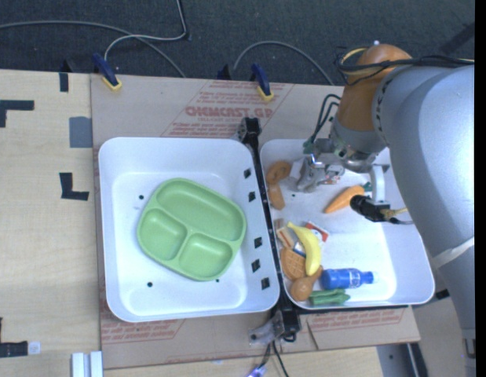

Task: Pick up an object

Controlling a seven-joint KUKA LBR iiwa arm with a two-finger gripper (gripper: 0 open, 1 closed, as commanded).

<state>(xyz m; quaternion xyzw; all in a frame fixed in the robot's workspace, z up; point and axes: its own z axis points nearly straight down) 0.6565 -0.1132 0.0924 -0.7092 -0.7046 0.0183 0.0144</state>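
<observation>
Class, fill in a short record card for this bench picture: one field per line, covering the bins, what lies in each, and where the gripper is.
left bin: green divided plate
right bin: banana, carrot, blue bottle, green pod, brown food pieces
gripper: over the right bin's upper part, beside the brown food pieces
held item: none seen
bench surface: cardboard sheet under both bins

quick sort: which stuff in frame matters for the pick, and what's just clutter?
Belongs to the job:
- gripper, low in the right bin
- candidates in that bin: carrot, banana, blue bottle, green pod, brownish pieces by the divider

Just lying about:
- left bin with green divided plate
- blue clamps
- cables behind the bench
</observation>
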